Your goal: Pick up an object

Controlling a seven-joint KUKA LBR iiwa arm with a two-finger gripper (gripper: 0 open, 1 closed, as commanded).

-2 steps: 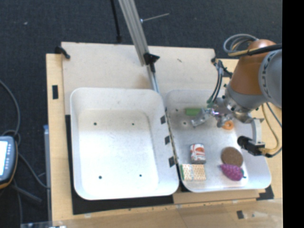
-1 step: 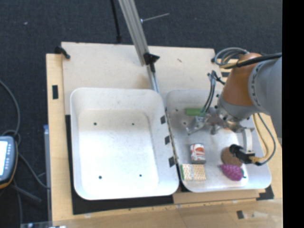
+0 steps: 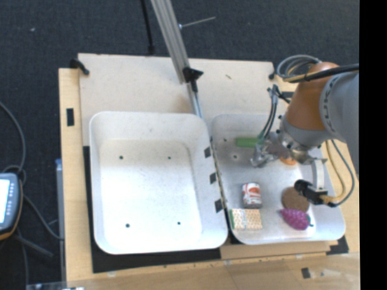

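The end effector (image 3: 261, 157) sits low in the right bin (image 3: 227, 132) beside the green stick (image 3: 246, 142), its grip state indeterminate, so a descent may miss the stick and leave the can (image 3: 251, 194), box (image 3: 247, 219) and purple fruit (image 3: 295, 218) untouched.

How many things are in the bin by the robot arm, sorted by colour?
Green: 1, the green stick near the gripper
Red and white: 1, the small can
Purple: 1, the purple bunch
Brown: 1, the brown round thing
Patterned: 1, the flat speckled packet
Total: 5

An orange bit under the arm is too hidden to count.
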